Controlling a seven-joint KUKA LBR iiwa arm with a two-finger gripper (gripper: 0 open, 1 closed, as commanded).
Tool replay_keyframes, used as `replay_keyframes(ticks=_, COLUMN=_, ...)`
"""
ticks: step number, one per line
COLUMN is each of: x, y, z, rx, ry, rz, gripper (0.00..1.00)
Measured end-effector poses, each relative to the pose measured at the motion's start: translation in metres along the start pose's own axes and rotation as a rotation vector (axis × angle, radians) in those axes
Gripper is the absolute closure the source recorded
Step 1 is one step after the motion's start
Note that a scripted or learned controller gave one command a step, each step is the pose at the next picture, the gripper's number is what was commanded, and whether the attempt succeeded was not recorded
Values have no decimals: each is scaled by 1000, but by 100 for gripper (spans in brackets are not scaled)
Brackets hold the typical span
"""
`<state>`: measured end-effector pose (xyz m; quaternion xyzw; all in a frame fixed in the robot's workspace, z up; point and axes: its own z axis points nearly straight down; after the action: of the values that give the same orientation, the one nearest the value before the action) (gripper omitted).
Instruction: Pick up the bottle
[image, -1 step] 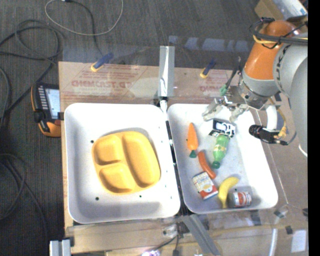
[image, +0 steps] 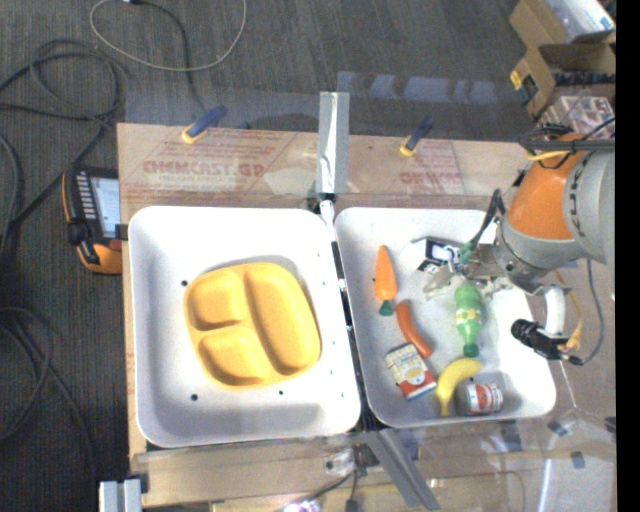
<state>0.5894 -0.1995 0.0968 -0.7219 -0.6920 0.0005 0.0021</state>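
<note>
Bottle (image: 467, 318) is green and it lies in the right bin (image: 540, 402), about in the middle of it, with its cap end pointing to the near edge of the desk (image: 140, 160). Nearest in this bin, along the near wall, there are a can (image: 481, 397), a banana (image: 455, 380) that almost touches the bottle's cap, and a small carton (image: 409, 369). A little further lie a sausage (image: 413, 328) and a carrot (image: 385, 280), both on the left of the bottle. The left bin (image: 150, 400) holds a yellow tray (image: 255, 322) with compartments.

At the far end of the bottle is the gripper (image: 462, 262), low in the bin and just beside the bottle's base. I cannot tell how it is set, because the arm (image: 548, 215) and dark parts cover it. Nothing shows the bottle between them.

To my judgement the task is at the approach or at the start of the grasp. The bottle rests on the bin floor, not lifted. The grip and the lift are both left to do.
</note>
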Motion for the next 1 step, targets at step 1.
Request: replay_keyframes(ticks=1, x=1, y=0, z=-6, rx=4, ry=3, rz=0, gripper=100)
